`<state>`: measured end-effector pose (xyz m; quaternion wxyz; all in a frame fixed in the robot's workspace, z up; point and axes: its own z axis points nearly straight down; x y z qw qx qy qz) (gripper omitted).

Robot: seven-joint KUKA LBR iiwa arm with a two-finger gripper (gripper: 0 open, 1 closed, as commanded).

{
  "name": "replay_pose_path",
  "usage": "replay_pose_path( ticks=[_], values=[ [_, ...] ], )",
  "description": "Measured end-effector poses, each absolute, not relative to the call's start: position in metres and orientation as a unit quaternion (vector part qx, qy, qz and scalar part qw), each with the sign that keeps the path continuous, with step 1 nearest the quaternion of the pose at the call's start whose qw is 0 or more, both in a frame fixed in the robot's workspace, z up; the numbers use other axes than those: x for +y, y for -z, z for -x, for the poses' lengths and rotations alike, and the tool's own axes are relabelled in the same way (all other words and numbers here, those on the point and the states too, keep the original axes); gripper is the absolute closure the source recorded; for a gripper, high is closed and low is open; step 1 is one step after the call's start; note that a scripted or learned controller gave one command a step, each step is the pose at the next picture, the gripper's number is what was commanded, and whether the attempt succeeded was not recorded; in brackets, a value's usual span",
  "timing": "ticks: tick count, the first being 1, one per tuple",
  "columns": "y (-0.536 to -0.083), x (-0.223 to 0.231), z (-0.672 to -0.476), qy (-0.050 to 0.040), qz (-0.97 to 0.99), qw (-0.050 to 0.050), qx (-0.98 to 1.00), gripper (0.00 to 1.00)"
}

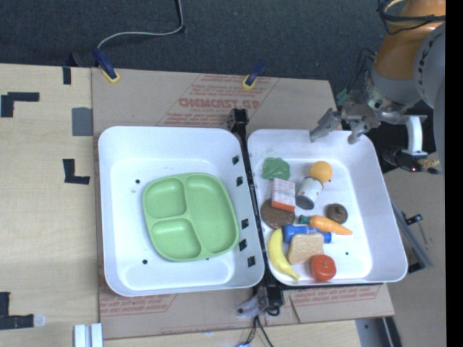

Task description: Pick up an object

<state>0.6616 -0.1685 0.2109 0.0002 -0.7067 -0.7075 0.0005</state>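
My gripper (338, 130) hangs open over the back rim of the right bin (383, 215), its two fingers spread apart with nothing between them. Below it in that bin lie a green leafy piece (275, 168), an orange ball (320, 171), a small red-and-white box (283, 193), a grey-white can (309, 191), a brown cookie (277, 215), a dark round item (336, 212), a carrot (330, 225), a blue item (296, 232), a bread slice (305, 248), a banana (279, 254) and a tomato (323, 267).
The left bin (119, 194) holds a green divided plate (190, 216). A black hinge strip (244, 194) runs between the bins. Cardboard (210, 100) lies under both, clipped at the back. A white cable (155, 31) trails across the dark floor behind.
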Motion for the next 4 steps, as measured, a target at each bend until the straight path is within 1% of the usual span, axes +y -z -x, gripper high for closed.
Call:
replay_pose_path(
  ticks=[1,2,3,4],
  values=[
    [-0.131,-0.193,-0.658,-0.0021,0.707,0.002,-0.707,0.00],
    [-0.087,-0.175,-0.644,-0.0001,0.707,-0.002,-0.708,0.00],
    [-0.097,-0.175,-0.645,0.0008,0.706,-0.003,-0.708,1.00],
    [-0.211,-0.118,-0.640,0.0009,0.706,-0.002,-0.708,1.00]
  ],
)
